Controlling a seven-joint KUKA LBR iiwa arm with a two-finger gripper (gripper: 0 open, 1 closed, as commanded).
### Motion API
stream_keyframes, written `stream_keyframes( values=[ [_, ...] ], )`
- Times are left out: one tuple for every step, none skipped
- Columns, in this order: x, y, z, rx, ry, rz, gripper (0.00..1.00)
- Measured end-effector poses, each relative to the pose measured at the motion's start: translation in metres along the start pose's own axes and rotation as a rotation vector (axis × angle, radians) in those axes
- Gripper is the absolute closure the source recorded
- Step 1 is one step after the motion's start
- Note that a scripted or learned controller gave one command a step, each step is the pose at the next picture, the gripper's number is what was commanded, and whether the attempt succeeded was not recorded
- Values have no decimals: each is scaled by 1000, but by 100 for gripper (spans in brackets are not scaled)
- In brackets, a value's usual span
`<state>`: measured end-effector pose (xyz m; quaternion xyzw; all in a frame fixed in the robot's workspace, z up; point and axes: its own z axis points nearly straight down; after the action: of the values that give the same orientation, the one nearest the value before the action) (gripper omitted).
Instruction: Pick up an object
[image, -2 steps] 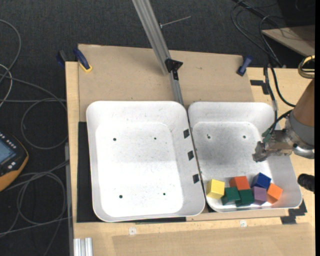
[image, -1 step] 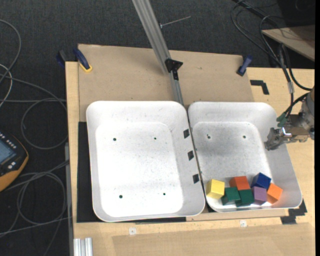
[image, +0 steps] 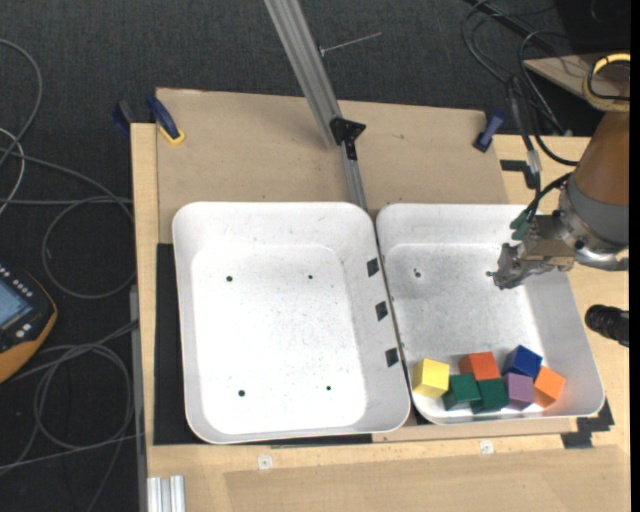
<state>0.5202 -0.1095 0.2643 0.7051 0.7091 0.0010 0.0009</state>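
Observation:
Several small coloured blocks sit bunched along the near wall of the right bin (image: 440, 300): a yellow block (image: 433, 376), a red-orange block (image: 482, 365), two green blocks (image: 477, 391), a purple block (image: 520, 388), a blue block (image: 524, 359) and an orange block (image: 549, 383). My gripper (image: 507, 274) hangs over the right bin's far right part, well above and behind the blocks. Nothing shows between its fingers.
The left bin (image: 280, 310) lies beside the right one, with black clips (image: 382, 310) on the shared wall. A metal pole (image: 320, 90) slants over the bench's back. Blue clamps (image: 165, 120) hold the board's far corners. Cables lie on the floor to the left.

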Motion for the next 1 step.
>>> stream_keyframes(
  values=[
    [50,21,-7,-1,1,-2,100]
  ],
)
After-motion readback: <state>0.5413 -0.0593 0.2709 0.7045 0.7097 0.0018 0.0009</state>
